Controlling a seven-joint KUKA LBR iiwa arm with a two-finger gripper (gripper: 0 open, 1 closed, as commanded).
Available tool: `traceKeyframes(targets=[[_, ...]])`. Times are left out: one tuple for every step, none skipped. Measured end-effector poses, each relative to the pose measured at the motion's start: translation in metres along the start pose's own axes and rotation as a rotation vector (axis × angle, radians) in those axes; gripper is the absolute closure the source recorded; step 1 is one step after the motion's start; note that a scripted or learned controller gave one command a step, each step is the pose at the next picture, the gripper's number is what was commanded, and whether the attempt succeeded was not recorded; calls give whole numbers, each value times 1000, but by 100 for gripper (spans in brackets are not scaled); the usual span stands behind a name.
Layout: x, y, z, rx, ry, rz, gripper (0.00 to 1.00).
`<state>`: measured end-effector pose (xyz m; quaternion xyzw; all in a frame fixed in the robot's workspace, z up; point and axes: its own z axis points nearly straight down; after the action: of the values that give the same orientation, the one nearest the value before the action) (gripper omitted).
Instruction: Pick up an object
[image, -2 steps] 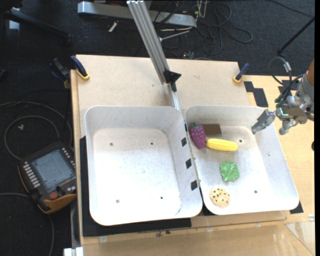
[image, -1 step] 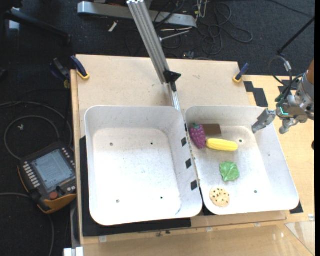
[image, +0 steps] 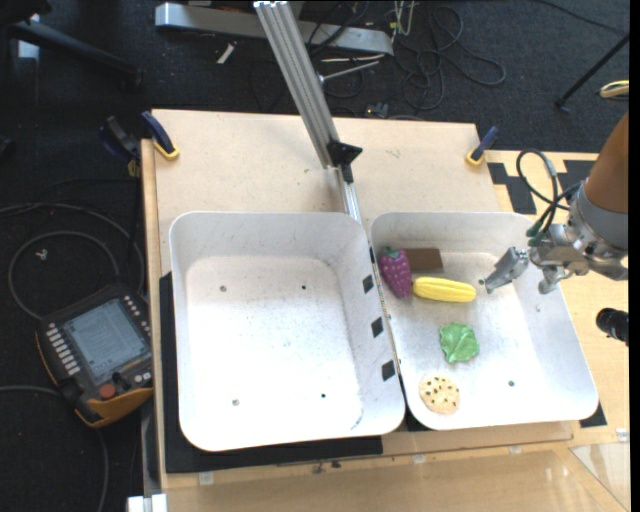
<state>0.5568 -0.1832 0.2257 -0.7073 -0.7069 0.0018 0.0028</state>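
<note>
The right bin (image: 560, 350) holds several small items. A purple grape bunch (image: 396, 272) lies at its left wall, with a brown block (image: 424, 260) just behind it. A yellow corn-like piece (image: 444, 290) lies flat beside the grapes. Nearer the front are a green leafy piece (image: 459, 342) and a speckled cookie (image: 439, 394). My gripper (image: 525, 277) hangs over the right bin's back right part, to the right of the yellow piece and apart from it. Its fingers (image: 503, 270) stand spread and open, with nothing between them.
The left bin (image: 200, 240) sits beside the right one, their walls meeting at the middle. A slanted metal rail (image: 300, 80) runs down to the bins' shared back edge. Clamps (image: 160, 135) mark the bench's back corners. A teach pendant (image: 100, 345) lies on the floor at left.
</note>
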Motion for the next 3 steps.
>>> traceKeyframes(targets=[[-1, 0, 65, 0, 0, 0, 0], [1, -4, 128, -1, 1, 1, 0], [0, -2, 114, -8, -2, 1, 100]])
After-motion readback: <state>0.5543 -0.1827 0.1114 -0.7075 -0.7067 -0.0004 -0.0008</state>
